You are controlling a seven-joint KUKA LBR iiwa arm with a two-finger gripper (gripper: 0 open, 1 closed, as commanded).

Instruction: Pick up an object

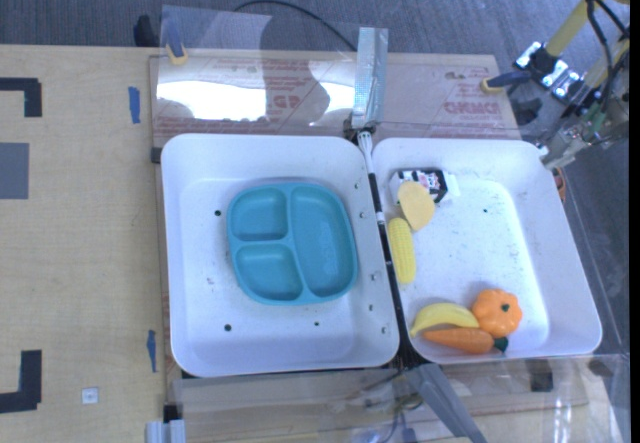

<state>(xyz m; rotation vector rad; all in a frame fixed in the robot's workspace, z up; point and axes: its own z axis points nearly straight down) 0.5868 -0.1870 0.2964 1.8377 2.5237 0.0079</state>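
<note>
Tool hangs at the far right rim of the right-hand shallow white bin, its grip state unreadable to me, while my likeliest target, the long yellow plastic corn cob, lies well left of it, lengthwise far-to-near.

Tray in L bin; food, R bin

Right bin's middle lies open (toys hug its edges).
</note>
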